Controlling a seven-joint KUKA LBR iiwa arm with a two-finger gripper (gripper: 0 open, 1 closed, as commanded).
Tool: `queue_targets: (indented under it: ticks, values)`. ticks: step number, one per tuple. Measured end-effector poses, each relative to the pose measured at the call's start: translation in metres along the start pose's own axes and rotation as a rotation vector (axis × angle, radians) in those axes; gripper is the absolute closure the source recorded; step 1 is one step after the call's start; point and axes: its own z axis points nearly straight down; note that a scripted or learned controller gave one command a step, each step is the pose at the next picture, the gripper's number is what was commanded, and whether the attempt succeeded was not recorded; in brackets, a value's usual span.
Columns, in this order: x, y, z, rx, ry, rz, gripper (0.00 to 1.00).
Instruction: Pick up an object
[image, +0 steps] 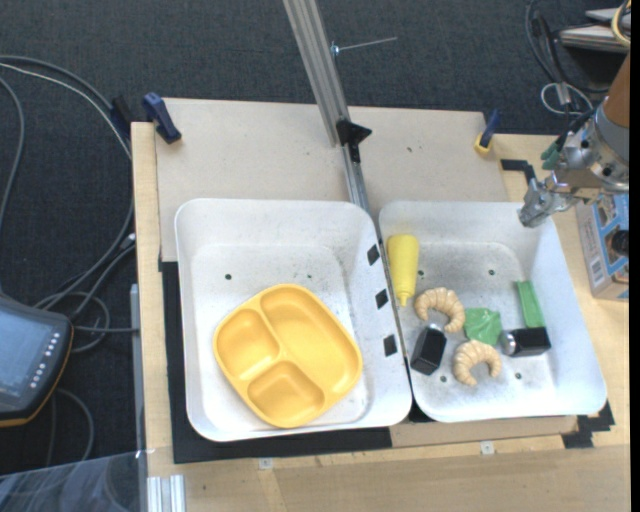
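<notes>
The right bin (560, 300) holds a yellow bottle (403, 265), two tan croissants (443, 306) (477, 361), a small black box (429, 349), a crumpled green piece (483, 324), a green stick (529, 302) and a black-and-silver cylinder (525, 342). My gripper (537, 207) hangs over the bin's far right corner, well above and away from all these objects. Nothing is between its fingers.
A yellow divided plate (287, 353) lies in the left bin (200, 240). A metal pole (322, 70) rises behind the divider between the bins. Blue clamps (161, 115) (488, 132) grip the board's back corners. A printed box (608, 248) stands right of the bins.
</notes>
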Motion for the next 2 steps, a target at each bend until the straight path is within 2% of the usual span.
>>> queue_targets:
  ticks: [1, 2]
  values:
    - [0.042, -0.018, 0.011, 0.013, 0.005, -0.002, 1.00]
    - [0.085, -0.032, 0.022, 0.013, 0.006, -0.003, 1.00]
